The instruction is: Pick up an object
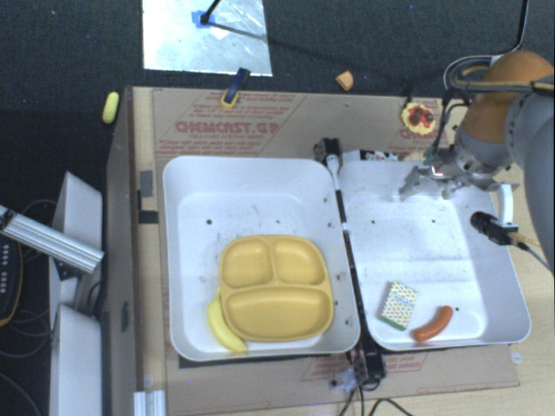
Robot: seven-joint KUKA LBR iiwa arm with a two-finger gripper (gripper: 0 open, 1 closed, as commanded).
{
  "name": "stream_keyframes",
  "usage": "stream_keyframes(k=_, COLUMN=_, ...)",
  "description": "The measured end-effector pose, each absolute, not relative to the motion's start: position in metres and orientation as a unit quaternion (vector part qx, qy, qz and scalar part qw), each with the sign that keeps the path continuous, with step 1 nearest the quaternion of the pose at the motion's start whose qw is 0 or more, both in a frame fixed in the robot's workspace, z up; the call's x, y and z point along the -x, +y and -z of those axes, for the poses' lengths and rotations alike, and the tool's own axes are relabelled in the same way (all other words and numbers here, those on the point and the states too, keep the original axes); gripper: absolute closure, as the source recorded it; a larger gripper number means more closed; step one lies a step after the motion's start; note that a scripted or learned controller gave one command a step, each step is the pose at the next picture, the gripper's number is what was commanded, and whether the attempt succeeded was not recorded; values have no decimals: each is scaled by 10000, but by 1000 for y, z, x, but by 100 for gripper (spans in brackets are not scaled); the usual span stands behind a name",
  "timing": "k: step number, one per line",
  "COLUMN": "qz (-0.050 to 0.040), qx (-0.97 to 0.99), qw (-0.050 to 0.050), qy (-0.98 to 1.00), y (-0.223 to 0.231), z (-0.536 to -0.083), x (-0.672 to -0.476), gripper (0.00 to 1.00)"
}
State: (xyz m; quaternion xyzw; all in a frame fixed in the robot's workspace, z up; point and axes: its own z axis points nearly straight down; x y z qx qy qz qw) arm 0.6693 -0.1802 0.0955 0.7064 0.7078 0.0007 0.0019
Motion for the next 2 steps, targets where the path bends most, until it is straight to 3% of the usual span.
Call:
stream_keyframes(k=1, qz=-3, qx=-7065, qw=14, qy=7077, y=-207, z=-85, x=-650, gripper=0)
stream_keyframes(k=2, qz=-14, qx=-7055, qw=15, qy=7087, y=-167, z=-85, x=-670, gripper=0)
